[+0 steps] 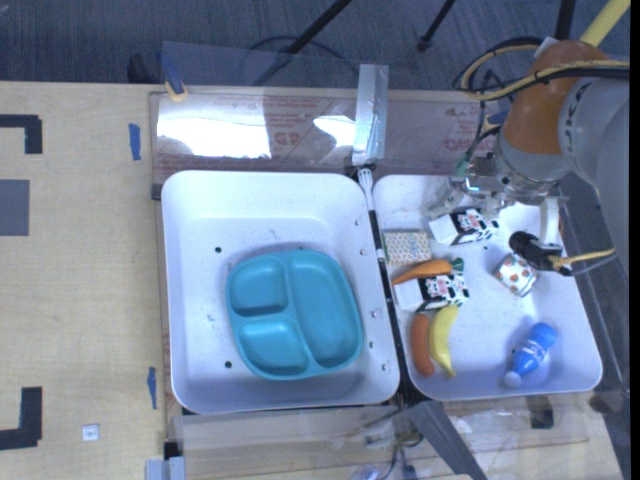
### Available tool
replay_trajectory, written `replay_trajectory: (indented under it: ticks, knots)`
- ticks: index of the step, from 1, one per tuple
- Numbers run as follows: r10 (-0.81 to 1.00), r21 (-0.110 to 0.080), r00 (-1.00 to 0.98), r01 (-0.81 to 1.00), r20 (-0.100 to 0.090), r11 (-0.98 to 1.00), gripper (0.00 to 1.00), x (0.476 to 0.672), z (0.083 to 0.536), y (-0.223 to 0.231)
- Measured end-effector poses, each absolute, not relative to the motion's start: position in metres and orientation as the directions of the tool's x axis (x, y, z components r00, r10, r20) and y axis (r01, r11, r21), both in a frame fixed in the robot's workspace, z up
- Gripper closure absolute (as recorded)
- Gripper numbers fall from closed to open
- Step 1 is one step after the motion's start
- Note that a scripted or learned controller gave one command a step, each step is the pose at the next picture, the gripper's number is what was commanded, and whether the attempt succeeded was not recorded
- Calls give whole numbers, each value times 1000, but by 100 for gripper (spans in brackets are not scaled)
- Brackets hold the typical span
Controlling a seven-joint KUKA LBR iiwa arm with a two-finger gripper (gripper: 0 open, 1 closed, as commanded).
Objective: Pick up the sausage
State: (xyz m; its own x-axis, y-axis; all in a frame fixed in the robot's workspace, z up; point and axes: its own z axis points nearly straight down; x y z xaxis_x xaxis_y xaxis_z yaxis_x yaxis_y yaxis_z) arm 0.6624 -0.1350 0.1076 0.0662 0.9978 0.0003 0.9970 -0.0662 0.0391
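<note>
The sausage (422,345) is a short reddish-brown piece lying near the front left of the right bin (575,313), pressed against the left side of a yellow banana (443,338). My gripper (477,194) hangs over the bin's far part, well behind the sausage and above a black-and-white cow-patterned item (470,225). Nothing shows between its fingers.
An orange carrot (424,270), a second cow-patterned item (443,288) and a tan waffle square (403,245) lie between gripper and sausage. A spotted white cup (515,275) and a blue bottle (530,353) sit to the right. The left bin (190,268) holds a blue divided tray (294,313).
</note>
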Motion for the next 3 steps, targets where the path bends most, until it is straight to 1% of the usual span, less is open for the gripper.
replay_trajectory:
  ticks: [1, 2, 3]
  knots:
    - [986, 37, 167, 985, -15, -166, 0, 675, 107, -108]
    - [994, 39, 111, 993, -14, -110, 0, 677, 108, -103]
    - [981, 2, 195, 981, -1, -195, 0, 667, 194, -83]
